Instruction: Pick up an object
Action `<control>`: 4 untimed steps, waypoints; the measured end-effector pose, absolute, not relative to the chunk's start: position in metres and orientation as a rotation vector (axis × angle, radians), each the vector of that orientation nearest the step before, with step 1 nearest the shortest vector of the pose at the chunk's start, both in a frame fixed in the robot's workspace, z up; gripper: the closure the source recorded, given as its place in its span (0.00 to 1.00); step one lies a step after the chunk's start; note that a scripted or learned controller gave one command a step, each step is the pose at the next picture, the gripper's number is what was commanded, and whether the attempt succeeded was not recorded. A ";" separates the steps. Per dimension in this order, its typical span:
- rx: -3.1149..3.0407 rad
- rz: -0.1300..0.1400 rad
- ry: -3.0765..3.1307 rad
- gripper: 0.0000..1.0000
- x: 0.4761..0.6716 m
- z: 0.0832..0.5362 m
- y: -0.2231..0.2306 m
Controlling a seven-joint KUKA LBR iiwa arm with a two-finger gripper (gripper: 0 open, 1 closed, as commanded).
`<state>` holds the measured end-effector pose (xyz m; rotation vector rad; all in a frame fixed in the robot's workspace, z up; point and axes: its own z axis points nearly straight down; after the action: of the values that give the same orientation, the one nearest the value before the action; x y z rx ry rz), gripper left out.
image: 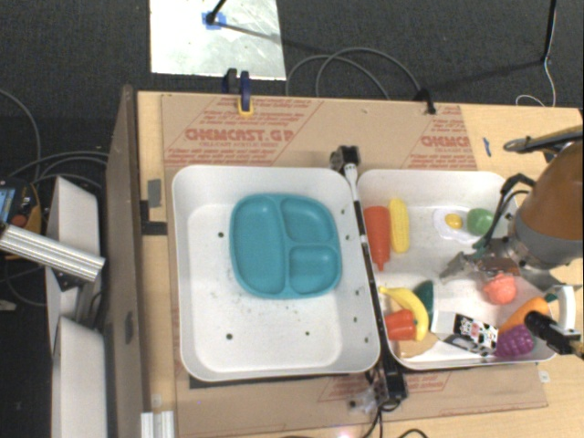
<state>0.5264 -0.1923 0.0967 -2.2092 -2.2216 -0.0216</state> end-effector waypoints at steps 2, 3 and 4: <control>-2.228 -0.008 -2.239 0.00 0.591 0.121 -0.210; -2.214 -0.002 -2.231 0.00 0.640 0.097 -0.171; -2.222 0.000 -2.223 0.00 0.629 0.085 -0.196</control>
<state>0.6291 -0.1962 0.0847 -2.2217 -2.2225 -0.0001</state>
